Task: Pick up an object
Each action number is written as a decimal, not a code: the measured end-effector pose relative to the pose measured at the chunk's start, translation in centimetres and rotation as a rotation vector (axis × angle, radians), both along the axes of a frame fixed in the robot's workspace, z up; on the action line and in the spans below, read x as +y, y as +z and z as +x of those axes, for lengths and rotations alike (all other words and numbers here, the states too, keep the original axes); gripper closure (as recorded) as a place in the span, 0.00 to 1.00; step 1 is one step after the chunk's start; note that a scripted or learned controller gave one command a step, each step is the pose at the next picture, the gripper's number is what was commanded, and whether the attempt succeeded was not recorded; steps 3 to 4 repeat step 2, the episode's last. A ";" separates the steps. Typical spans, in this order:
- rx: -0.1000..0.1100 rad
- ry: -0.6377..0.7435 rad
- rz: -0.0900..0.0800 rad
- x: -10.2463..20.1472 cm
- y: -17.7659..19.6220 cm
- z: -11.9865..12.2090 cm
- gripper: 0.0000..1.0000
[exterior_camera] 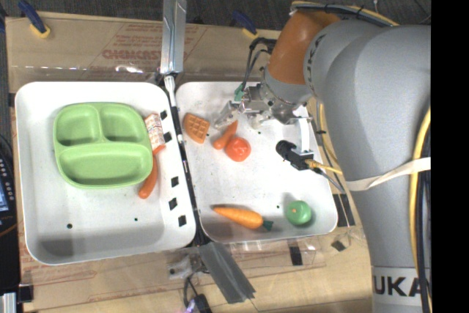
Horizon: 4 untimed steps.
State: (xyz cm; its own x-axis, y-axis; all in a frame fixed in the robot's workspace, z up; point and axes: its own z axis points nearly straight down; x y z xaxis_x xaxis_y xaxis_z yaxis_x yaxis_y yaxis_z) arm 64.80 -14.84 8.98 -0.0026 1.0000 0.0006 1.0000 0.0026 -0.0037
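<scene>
My gripper [233,111] hangs over the back of the right bin [315,190], reaching in from the right. Just below and left of it lie a small orange-red pepper [224,136] and a red tomato [237,149], touching each other. A brown waffle [196,127] lies to the left by the bin's wall. An orange carrot [240,217] and a green round fruit [298,213] rest near the front edge. Nothing is seen held in the gripper.
The left bin [44,231] holds a green divided plate [101,144], a small printed packet [154,130] and an orange sausage [149,180] at the plate's right side. A raised divider [181,179] separates the bins. The grey arm [366,121] covers the right bin's right side.
</scene>
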 end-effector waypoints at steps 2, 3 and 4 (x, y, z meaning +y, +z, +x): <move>0.000 -0.053 0.000 7.3 10.1 -1.0 1.00; 0.000 -0.053 0.000 7.3 10.1 -1.0 1.00; 0.000 -0.053 0.000 7.3 10.1 -1.0 1.00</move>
